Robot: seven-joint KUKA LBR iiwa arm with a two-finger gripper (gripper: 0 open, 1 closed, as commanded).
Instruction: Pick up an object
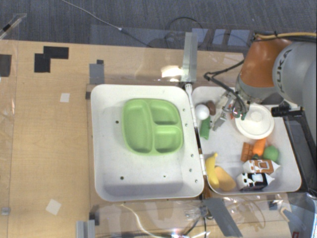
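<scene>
Camera view, looking down at a slant: your candidate objects all lie in the right bin point(292, 182). A white ball point(202, 112) sits at the bin's far-left corner with a small brown piece point(211, 106) touching it and a green item point(204, 129) just nearside of it, against the left wall. The gripper point(224, 114) hangs just right of that cluster, low over the bin floor. Whether its jaws are released or clenched cannot be told; nothing is visibly between them.

Further right: a white round dish point(254, 123), an orange block point(253, 149), a green lump point(271, 153), a black-and-white carton point(256, 175), and a banana point(217, 172) at the near-left corner. The left bin point(106, 182) holds a green divided plate point(151, 126).

Judgement: the ball cluster is nearest, but it is crowded against the wall. Centre over one item, keep clear of the bin wall and the dish rim, and descend straight. The ball will likely roll if nudged off-centre.
</scene>
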